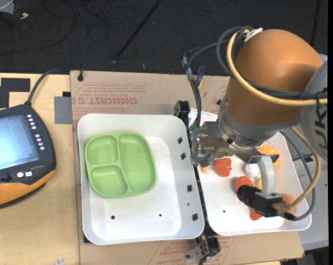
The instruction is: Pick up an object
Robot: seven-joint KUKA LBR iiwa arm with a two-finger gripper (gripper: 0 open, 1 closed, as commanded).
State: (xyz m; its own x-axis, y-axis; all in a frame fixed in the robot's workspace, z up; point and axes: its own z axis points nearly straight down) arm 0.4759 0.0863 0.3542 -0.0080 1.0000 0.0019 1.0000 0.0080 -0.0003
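I see the arm (276, 76) reaching in from 3 o'clock, bent down over the right bin (221, 225). The gripper (206, 158) sits low by that bin's 9 o'clock wall; I cannot tell whether it is open or closed. A red piece (223, 167) lies just beside it at 4 o'clock. The left bin (133, 220) holds a green divided plate (121, 164). Cardboard (127, 95) underlies both bins, a control pad (17, 148) rests at 9 o'clock, and cables cross the dark floor (100, 21) at 12.
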